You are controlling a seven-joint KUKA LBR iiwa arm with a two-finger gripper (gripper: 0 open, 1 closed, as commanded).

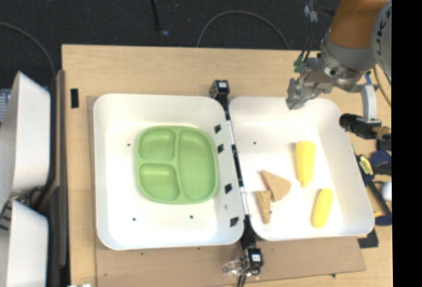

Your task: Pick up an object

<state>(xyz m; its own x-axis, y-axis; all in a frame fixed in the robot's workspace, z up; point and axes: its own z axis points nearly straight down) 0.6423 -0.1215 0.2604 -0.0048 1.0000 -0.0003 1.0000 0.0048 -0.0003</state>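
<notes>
My gripper (295, 99) hangs over the far edge of the right bin (264, 117), with nothing visible between its fingers. Two yellow corn-like pieces lie in that bin: one (304, 161) upright near the middle right, the other (322, 207) nearer the front right. A tan wedge (275, 184) and a smaller tan piece (264, 205) lie near the bin's front left. All of these sit well below and apart from the gripper.
The left bin (112, 121) holds a green divided plate (177, 163). A black divider with clips (229, 147) runs between the bins. Cables lie on the dark floor behind the bench.
</notes>
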